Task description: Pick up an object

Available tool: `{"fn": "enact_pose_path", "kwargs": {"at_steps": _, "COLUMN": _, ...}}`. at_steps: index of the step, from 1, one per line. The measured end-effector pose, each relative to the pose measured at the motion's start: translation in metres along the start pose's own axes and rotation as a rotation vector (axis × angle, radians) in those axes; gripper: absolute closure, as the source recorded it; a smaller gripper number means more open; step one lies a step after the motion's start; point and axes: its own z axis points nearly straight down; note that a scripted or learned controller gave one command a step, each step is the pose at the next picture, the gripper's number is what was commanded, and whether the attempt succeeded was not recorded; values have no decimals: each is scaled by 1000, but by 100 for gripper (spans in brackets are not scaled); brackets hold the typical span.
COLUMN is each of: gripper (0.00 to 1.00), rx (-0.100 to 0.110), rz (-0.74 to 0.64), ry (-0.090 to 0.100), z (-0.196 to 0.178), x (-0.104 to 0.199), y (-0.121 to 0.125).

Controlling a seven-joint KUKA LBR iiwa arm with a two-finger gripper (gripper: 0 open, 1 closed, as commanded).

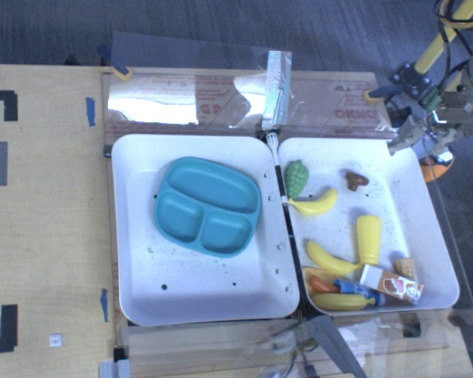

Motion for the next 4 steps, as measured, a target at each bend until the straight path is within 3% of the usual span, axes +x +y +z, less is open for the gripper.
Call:
{"fn": "enact_pose_path", "kwargs": {"at_steps": 1, "gripper": 0, "rx": 12, "rz": 50, "ry": 2, "z": 152, "x": 28, "y": -20}}
{"fn": "enact_pose_path", "kwargs": {"at_steps": 2, "gripper": 0, "rx": -7, "rz": -149, "ry": -1, "z": 196, "x": 35, "y": -84}}
{"fn": "enact_pose_path", "kwargs": {"at_steps": 3, "gripper": 100, "rx": -13, "rz": -148, "ry": -4, "z": 184, "x": 35, "y": -82}}
{"fn": "enact_pose_path", "kwargs": {"at_steps": 4, "gripper": 100, "rx": -8, "rz": 39, "ry": 1, "z": 64, "x": 101, "y": -70}}
